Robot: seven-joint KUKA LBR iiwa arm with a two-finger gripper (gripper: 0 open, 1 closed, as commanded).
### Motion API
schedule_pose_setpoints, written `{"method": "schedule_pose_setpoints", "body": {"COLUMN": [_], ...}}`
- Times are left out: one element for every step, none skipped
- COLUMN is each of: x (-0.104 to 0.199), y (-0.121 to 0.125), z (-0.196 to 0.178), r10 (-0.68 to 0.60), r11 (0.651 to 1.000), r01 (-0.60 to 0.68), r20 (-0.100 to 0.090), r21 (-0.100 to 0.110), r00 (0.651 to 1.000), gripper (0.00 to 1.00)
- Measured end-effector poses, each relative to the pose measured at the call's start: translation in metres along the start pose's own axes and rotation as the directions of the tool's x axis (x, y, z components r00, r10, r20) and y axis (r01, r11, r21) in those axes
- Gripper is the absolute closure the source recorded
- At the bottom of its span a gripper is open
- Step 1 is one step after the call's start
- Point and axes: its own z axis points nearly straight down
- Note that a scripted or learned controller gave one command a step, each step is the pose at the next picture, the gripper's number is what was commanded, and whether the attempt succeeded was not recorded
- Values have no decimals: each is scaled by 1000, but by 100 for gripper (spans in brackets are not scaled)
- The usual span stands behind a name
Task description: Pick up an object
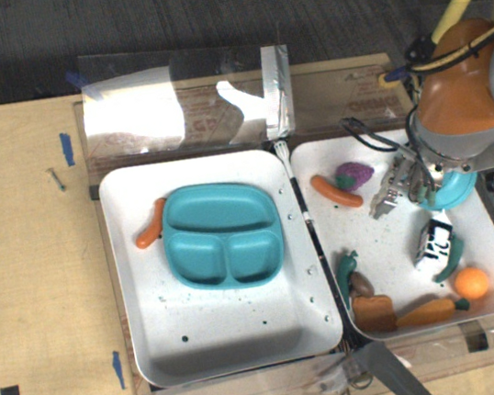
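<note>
Camera view has the gripper hanging low over the upper part of the right bin, and whether it's parted or closed I cannot tell; nothing is visibly caught in it. Closest candidates are the orange sausage and the purple lump just to its left, near the bin's top-left corner. The sausage looks like light, smooth plastic, rounded, liable to roll or squirt out, so I'd pinch it across the narrow middle. The grey arm comes in from the right, orange band bulging above the wrist, tool angled down and leftward. A black-and-white object lies just below, an orange ball near the lower right corner.
</note>
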Motion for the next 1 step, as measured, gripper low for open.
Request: {"method": "schedule_pose_setpoints", "body": {"x": [-59], "y": [25], "z": [-101], "r10": [63], "r11": [998], "r01": [-63], "r20": [12], "r21": [-3], "r00": [998], "gripper": [100]}}
